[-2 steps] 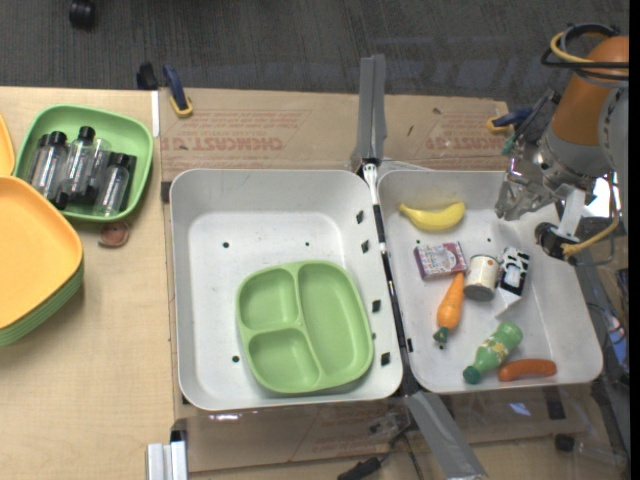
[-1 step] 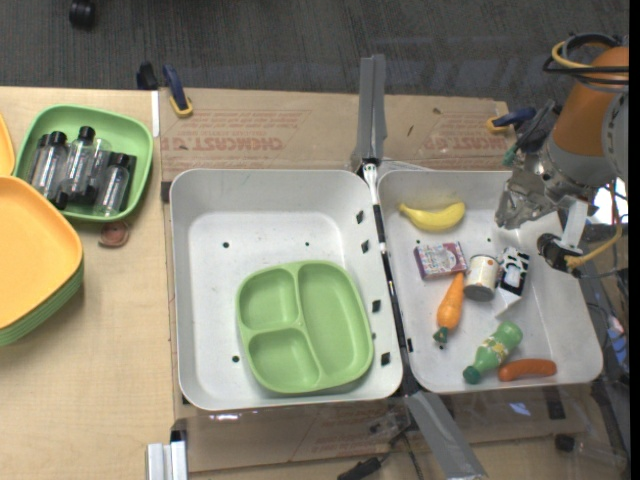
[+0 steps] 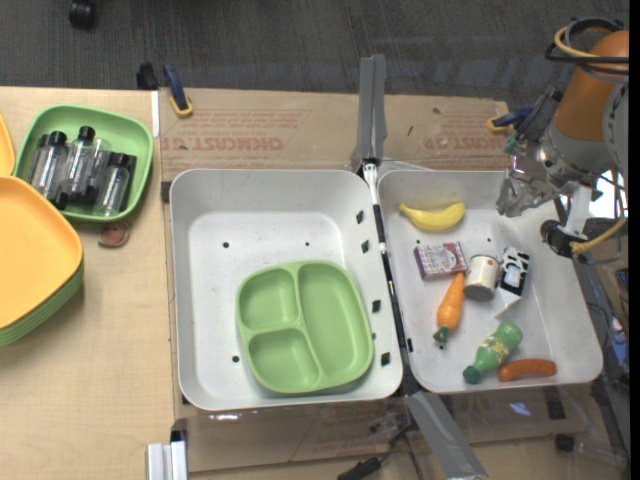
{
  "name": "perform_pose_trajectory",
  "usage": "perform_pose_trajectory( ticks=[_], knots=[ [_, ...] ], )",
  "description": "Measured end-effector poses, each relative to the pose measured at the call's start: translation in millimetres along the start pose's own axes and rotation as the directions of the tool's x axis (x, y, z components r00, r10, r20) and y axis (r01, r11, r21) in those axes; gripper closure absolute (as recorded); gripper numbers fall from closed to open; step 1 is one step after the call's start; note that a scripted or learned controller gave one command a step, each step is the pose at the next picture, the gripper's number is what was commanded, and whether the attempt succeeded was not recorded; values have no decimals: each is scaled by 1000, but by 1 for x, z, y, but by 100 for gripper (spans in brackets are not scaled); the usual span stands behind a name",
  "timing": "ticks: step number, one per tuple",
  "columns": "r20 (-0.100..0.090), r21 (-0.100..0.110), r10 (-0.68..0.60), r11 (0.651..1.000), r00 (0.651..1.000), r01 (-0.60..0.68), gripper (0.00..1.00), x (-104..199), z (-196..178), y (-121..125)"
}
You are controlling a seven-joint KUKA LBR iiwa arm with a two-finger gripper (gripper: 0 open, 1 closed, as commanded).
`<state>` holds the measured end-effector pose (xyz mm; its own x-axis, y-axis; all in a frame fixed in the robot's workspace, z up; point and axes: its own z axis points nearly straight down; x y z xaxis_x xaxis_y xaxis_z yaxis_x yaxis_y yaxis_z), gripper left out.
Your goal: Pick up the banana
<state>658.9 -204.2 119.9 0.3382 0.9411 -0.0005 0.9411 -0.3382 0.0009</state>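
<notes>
A yellow banana [image 3: 433, 214] lies in the far part of the right bin [image 3: 590, 333], curved side down. My gripper [image 3: 513, 201] hangs at the bin's far right corner, to the right of the banana and apart from it. Nothing shows between its fingers. The arm with its orange band rises behind it at the right edge.
The right bin also holds a pink packet [image 3: 439, 260], a small can [image 3: 482, 276], a black-and-white item [image 3: 513, 271], two carrots [image 3: 450, 306] [image 3: 527, 370] and a green bottle [image 3: 493, 351]. A green divided tray [image 3: 300, 325] lies in the left bin [image 3: 200, 268]. Orange plates and a green dish of vials sit left.
</notes>
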Motion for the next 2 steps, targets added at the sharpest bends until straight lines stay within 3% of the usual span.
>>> perform_pose_trajectory(
  ticks=[1, 2],
  knots=[
    [0, 2, -23, 1000, 1000, 23, 100, -11, 29, -32],
    [1, 1, 267, 964, 964, -267, 100, -5, 28, 1]
  ],
)
